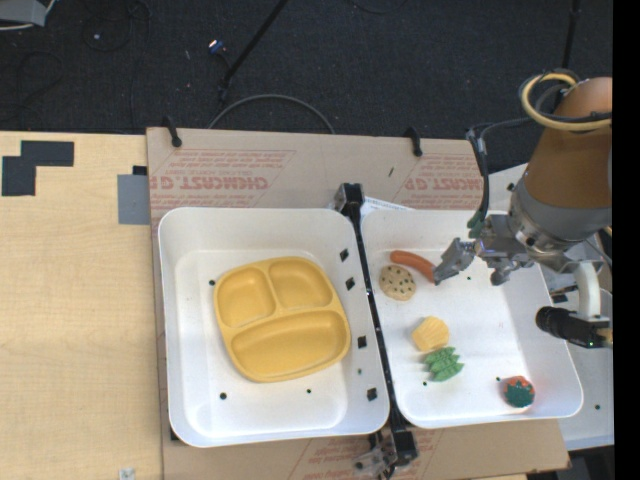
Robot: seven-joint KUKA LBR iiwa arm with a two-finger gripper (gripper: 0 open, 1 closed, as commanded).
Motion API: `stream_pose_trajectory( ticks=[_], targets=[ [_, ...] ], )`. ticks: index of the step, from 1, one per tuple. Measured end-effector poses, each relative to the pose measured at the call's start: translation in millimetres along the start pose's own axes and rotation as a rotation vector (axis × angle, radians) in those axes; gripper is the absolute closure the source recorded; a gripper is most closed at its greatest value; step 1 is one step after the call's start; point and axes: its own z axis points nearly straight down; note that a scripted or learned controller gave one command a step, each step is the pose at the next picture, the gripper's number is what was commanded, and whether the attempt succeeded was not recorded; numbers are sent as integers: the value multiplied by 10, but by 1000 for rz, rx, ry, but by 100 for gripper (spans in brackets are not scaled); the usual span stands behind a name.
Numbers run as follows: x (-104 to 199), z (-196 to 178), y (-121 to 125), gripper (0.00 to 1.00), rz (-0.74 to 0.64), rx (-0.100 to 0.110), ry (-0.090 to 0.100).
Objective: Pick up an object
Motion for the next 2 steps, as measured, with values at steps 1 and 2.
stream_pose_trajectory(
  ticks=[1, 2],
  targets=[
    [0, -71, 21, 0, -2, -12, -1],
    [60, 489, -55, 0, -2, -10, 0]
  ],
)
